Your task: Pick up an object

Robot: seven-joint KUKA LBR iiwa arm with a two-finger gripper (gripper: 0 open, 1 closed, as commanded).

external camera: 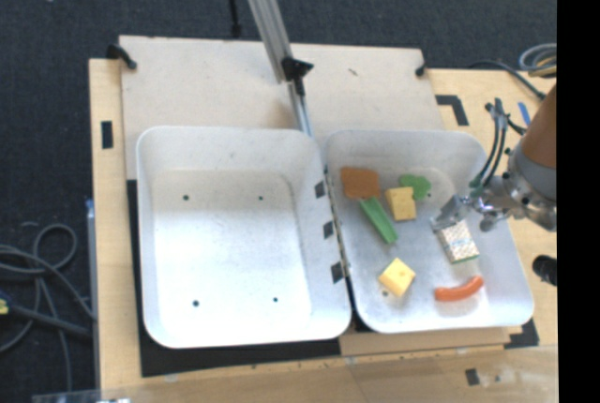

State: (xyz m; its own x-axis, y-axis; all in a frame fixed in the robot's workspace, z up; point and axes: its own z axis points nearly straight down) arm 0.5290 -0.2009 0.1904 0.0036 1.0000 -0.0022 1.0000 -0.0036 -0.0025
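Observation:
The right bin (497, 298) holds several small objects. They are a brown block (360, 182), a long green piece (378, 219), a small green piece (416, 185), a yellow block (402, 203), a yellow cube (397, 277), a red-orange sausage shape (458, 291) and a speckled white block (458, 242). My gripper (466, 217) reaches in from the right and hangs over the far end of the speckled block. Its fingers stand apart, open, with the block just below them. Nothing is lifted.
The left bin (150, 204) sits beside the right one, sharing a middle rim. A slanted metal pole (267, 12) rises behind the bins. Cables lie on the floor at left and at the far right.

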